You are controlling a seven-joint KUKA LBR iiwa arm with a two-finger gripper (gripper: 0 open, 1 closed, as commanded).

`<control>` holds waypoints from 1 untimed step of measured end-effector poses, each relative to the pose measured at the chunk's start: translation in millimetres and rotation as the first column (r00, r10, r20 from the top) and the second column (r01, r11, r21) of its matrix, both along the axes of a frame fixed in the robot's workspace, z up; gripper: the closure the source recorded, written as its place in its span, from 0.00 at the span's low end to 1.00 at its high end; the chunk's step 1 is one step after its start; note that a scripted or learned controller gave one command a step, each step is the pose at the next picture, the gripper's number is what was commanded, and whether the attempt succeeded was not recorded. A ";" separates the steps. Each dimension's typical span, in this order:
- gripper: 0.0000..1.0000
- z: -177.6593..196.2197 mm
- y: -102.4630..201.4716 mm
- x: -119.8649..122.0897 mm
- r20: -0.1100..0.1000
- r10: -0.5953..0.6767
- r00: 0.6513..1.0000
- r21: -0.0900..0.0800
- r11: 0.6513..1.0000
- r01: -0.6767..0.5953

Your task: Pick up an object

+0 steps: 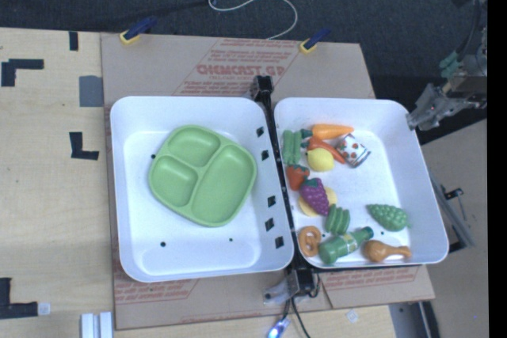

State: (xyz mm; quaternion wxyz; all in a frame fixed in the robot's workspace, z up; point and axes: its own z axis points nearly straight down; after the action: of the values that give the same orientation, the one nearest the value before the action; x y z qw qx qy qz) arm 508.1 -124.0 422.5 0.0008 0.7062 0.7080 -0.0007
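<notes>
1. Gripper: stationed at the right edge of the scene, outside and just beyond the far right corner of the right bin. Whether it is released or clenched cannot be told at this size and blur. Nothing is seen held in it.

2. Task object: none is singled out. All candidates lie in the right bin, crowded toward its left wall and near edge.

3. Right bin contents: a carrot at the far side, a small red and white carton beside it, a lemon, a bunch of purple grapes, a green bottle, a pretzel, a drumstick and a knobbly green piece.

4. Handling, as judgement: these look like toy food in hard plastic, so light, stiff and smooth. Rounded pieces such as the lemon may slip from a pinch.

5. Recommended hold: the knobbly green piece or the drumstick, each standing apart from its neighbours; grip across the narrow width.

6. Left bin: holds one green divided plate, lying flat, compartments bare.
</notes>
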 end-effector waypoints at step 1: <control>1.00 47.6 -15.2 -25.0 0.005 -0.003 1.000 0.000 1.000 0.003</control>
State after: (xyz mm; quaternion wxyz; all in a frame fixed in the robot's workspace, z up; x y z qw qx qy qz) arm 483.1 -139.2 470.1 0.0024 0.7073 0.7069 0.0011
